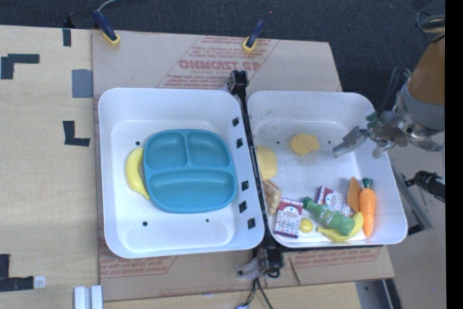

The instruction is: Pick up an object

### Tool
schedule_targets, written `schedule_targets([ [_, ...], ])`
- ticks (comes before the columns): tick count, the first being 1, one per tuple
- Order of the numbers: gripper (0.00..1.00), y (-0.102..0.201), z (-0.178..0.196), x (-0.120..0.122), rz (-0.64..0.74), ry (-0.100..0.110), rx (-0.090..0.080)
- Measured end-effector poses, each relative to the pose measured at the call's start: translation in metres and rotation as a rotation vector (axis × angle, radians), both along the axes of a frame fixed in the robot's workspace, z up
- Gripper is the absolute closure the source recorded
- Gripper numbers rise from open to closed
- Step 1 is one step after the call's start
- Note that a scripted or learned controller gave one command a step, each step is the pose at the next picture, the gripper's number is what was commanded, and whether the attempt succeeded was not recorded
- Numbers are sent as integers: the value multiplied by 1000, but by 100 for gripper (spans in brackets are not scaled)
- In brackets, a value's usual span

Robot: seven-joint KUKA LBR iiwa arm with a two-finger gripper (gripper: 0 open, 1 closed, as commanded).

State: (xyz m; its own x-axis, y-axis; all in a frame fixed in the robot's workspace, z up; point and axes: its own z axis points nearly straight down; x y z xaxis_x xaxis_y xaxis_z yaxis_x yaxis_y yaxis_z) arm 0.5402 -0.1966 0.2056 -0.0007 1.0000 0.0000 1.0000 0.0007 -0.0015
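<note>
Much of the grey arm with the orange band (pixel 427 79) is running off the right edge, so its upper part is cut off. The two-finger gripper (pixel 358 142) is hanging over the right rim of the right-hand shallow white bin (pixel 318 103); one grey finger (pixel 347 142) is pointing left over the bin floor, while the rest of the pincer is blurring into the wrist, so I cannot tell how its jaws are standing. Nothing is showing between them.

A yellow banana-shaped toy (pixel 134 171) is lying half hidden under the left edge of the blue three-compartment plastic plate (pixel 189 170) in the left-hand shallow white bin (pixel 116 228).

In the right bin, a flat round yellow piece (pixel 304 144) is sitting alone near the middle, just left of the finger tip and apart from it. A pale yellow rounded lump (pixel 266 163) is resting against the left wall. Along the near wall things are crowding together and overlapping: an orange toy carrot with a green top (pixel 367 208), a green bottle (pixel 331 215) lying over a second yellow curved toy (pixel 340 234), and two small red-and-white boxes (pixel 288 218) whose print is too small to read.
</note>
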Motion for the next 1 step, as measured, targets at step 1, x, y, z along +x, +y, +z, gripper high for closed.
schedule_targets([
  [1, 0, 45, -119, 41, 2, -6, 0],
])
